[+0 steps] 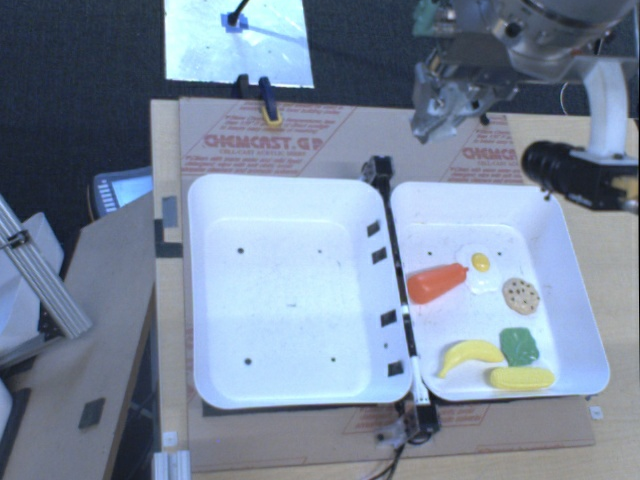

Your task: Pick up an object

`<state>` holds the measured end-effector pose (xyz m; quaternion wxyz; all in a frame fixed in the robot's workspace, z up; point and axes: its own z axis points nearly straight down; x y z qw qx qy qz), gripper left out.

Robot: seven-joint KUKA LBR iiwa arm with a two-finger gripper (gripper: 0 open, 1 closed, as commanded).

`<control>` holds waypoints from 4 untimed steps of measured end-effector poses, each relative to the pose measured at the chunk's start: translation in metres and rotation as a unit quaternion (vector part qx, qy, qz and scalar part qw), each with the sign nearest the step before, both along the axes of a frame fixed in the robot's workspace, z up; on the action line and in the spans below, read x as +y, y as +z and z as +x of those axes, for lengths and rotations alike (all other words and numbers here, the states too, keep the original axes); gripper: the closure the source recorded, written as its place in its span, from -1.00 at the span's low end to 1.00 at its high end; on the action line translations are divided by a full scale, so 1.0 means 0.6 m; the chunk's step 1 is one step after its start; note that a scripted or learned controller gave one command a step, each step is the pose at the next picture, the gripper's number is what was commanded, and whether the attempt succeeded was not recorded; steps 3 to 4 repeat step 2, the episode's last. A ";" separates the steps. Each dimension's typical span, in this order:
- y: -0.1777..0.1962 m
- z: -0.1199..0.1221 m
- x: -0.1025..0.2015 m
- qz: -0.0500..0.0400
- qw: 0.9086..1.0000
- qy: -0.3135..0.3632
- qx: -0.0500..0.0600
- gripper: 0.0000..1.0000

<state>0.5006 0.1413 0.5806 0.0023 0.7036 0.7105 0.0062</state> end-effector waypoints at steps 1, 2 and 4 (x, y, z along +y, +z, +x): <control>-0.231 0.032 0.026 -0.005 1.000 -0.003 0.011 1.00; -0.199 0.033 0.026 -0.002 1.000 -0.003 0.004 1.00; -0.199 0.033 0.026 -0.002 1.000 -0.003 0.004 1.00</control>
